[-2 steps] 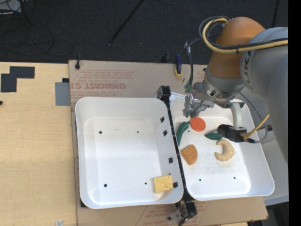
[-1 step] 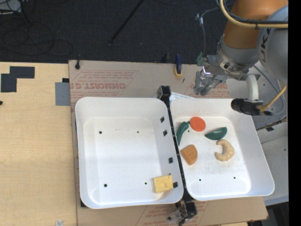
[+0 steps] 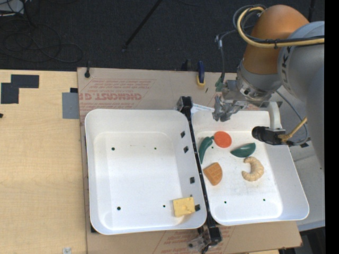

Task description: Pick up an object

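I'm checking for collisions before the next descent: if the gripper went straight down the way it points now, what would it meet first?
Most likely the bare floor of the right bin near its back edge. The gripper hangs just behind the red round piece, which may lie slightly forward of that line; depth is hard to judge here.

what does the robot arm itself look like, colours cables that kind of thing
The arm is grey with smooth, rounded housings and a broad orange band above the wrist. A yellowish cable loops over the top of that band, and thinner dark cables run down beside it. Below sits a metallic grey wrist section ending in a small, dark grey two-finger gripper. A black part juts out lower on the arm's side.
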Available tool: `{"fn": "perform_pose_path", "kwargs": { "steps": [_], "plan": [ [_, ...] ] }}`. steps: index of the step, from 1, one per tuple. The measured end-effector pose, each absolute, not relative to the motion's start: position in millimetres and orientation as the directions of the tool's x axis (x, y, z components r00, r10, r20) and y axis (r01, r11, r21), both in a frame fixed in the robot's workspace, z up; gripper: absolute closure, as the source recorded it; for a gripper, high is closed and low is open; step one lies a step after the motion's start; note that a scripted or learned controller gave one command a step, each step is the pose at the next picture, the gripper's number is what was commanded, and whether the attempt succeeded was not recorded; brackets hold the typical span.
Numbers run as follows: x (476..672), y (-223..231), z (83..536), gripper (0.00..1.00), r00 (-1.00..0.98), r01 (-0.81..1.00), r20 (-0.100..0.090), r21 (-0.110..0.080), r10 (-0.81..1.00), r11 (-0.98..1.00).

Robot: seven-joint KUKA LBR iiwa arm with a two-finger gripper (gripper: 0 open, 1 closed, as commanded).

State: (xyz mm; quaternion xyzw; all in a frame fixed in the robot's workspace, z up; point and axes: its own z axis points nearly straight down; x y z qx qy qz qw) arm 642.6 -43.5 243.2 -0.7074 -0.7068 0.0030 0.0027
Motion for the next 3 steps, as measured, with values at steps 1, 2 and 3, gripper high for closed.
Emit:
{"fn": "perform_pose_path", "kwargs": {
  "steps": [1, 2, 3],
  "plan": [
    [632.1, -4, 374, 1.0, -0.005, 1.0, 0.001, 0.011, 1.0, 0.005],
    [627.7, -54, 231, 1.0, 0.005, 1.0, -0.001, -0.016, 1.0, -0.005],
    [640.9, -17, 342, 1.0, -0.005, 1.0, 0.001, 0.009, 1.0, 0.005]
  ]
}}
